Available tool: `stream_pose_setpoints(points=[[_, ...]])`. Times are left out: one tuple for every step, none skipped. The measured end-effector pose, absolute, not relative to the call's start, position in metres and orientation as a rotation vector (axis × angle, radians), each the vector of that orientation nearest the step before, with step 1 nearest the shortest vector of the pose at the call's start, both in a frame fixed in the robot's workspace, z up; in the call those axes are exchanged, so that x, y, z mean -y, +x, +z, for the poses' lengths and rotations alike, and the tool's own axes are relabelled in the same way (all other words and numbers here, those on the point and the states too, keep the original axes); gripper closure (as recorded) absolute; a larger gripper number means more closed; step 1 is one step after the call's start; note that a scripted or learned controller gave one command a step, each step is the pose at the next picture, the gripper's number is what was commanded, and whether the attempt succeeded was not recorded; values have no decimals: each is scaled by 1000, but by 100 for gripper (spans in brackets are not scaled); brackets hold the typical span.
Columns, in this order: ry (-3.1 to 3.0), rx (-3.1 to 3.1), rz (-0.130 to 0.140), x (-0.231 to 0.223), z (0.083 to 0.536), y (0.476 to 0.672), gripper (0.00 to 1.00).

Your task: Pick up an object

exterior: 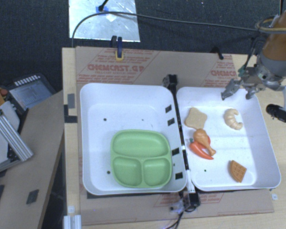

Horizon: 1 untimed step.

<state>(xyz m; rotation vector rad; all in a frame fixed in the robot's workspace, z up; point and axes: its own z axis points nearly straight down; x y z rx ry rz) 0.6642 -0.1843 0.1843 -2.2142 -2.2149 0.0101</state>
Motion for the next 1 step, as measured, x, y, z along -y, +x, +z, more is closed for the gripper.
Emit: stream_pose_setpoints(points=[[-2219, 2226, -2, 184, 194, 667, 0]])
